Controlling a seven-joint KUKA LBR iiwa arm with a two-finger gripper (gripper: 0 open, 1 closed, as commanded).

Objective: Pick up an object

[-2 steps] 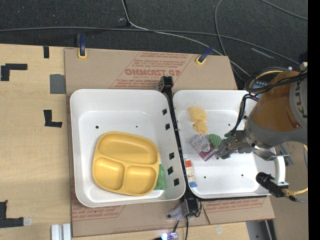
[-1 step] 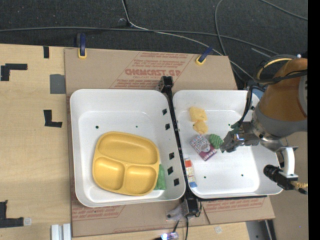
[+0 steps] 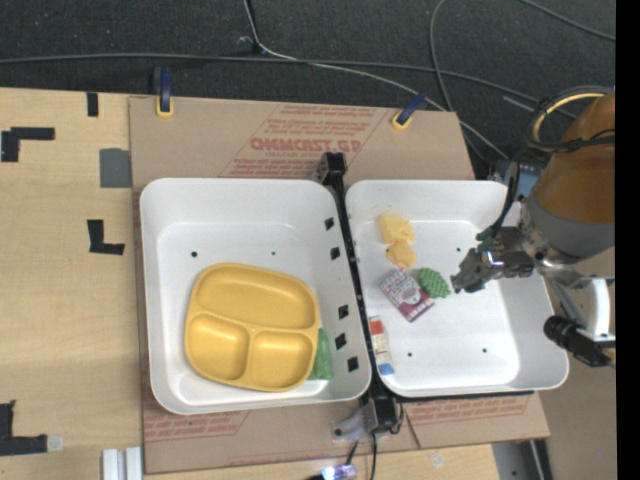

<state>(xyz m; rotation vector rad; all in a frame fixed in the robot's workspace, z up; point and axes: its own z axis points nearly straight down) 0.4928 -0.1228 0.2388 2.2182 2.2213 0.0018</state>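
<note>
The packet [image 3: 407, 294], purple and white with print too small to read, lies flat in the right bin [image 3: 500, 368], near its middle, its long axis running from upper left to lower right. A green piece [image 3: 433, 282] touches its right edge; two yellow lumps [image 3: 397, 238] sit just above. A red, white and blue stick [image 3: 379, 343] lies along the bin's left wall, partly hidden by it. The claw [image 3: 478, 271] hangs just right of the green piece; whether it is parted or closed is too dark to tell, and nothing shows in it. In the left bin [image 3: 165, 208] a yellow tray [image 3: 252, 325] covers most of something green [image 3: 321, 355]. The cardboard [image 3: 300, 138] on the counter [image 3: 60, 298] bears red print, illegible
</note>
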